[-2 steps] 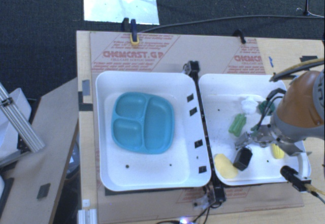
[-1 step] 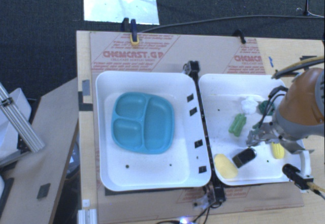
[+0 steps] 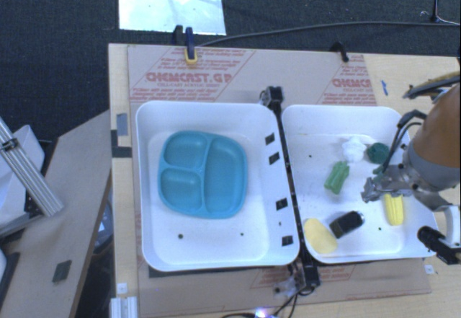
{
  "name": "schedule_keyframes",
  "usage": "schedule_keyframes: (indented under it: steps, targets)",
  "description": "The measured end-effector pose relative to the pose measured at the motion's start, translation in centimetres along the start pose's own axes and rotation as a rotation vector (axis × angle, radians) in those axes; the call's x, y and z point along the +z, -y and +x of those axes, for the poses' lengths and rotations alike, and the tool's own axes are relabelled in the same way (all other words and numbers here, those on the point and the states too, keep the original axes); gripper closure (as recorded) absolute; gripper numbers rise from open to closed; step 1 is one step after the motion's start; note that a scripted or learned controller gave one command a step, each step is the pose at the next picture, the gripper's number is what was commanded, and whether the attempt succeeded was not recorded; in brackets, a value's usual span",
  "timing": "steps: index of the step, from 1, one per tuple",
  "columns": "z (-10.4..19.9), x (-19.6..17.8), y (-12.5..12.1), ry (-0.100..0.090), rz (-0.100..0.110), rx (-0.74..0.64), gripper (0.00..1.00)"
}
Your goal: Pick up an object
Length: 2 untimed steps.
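Observation:
The right bin (image 3: 317, 125) holds a green oblong piece (image 3: 336, 177), a white crumpled piece (image 3: 354, 148), a dark teal piece (image 3: 379, 153), a yellow corn cob (image 3: 394, 209), a black block (image 3: 346, 223) and a yellow rounded piece (image 3: 320, 236). My gripper (image 3: 379, 187) hangs low over the right side of this bin, just above the top end of the corn cob and to the right of the green piece. Nothing shows between its fingers.
The left bin (image 3: 148, 187) holds a blue divided plate (image 3: 203, 173). A black hinge strip (image 3: 282, 172) with clips runs between the two bins. The grey and orange arm (image 3: 439, 147) covers the right bin's right wall.

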State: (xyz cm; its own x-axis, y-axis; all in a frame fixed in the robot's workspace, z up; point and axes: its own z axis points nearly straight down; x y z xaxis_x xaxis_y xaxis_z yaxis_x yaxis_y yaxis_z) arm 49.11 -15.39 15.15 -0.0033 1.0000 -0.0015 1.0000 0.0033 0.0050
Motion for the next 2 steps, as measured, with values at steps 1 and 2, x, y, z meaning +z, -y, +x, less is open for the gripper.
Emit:
schedule_keyframes:
  steps: [1,2]
  targets:
    - [0.18,-6.20,0.36,0.001,-0.003,-0.001,1.00]
    - [0.16,-6.56,0.24,0.000,0.002,-0.001,1.00]
